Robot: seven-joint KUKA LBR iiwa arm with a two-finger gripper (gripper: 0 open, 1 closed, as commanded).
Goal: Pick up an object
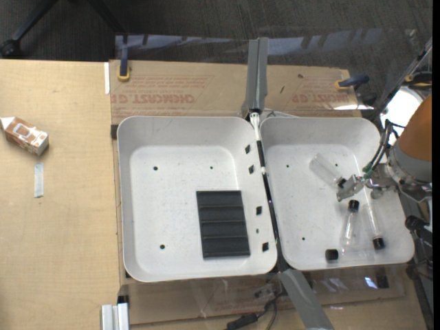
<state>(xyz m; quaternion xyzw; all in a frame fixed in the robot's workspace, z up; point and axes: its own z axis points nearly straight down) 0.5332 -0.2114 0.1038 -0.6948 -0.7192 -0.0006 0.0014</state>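
In the right bin (302, 243) lie several clear plastic tubes. One tube (350, 224) has a black cap at its upper end, another (374, 227) has a black cap at its lower end, and a third clear piece (322, 165) lies farther back. A small black piece (331, 255) rests near the front wall. My gripper (349, 185) reaches in from the right and hangs low over the right bin, just above the capped tubes and beside the clear piece. I see nothing clearly held in it.
The left bin (137, 184) holds a black ribbed block (222, 223). A metal divider (256, 74) runs between the bins at the back. On the wooden table to the left lie a small orange-and-white box (26, 136) and a pale strip (38, 181).
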